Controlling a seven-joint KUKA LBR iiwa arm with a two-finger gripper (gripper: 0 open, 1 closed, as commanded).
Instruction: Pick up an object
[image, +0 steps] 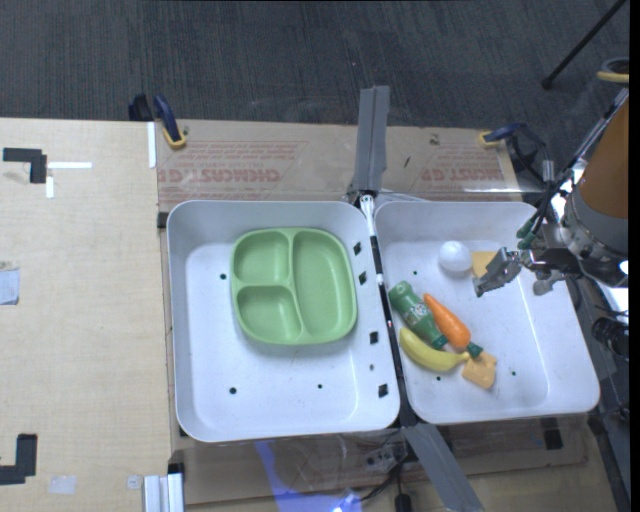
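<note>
In the right bin (540, 390) lie a green bottle (413, 307), an orange carrot (448, 319), a yellow banana (431, 353) and a small yellow block (481, 374), bunched near the bin's left side. A white ball (455, 257) and a yellow wedge (484, 263) sit toward the back. My gripper (520, 275) hangs over the right bin, right of the ball and the wedge, fingers (495, 276) spread open with nothing between them.
The left bin (200, 390) holds a green divided plate (294, 286). A grey divider bar (372, 140) rises between the bins at the back. Blue clamps (170, 125) grip the cardboard backing. The arm enters from the right edge.
</note>
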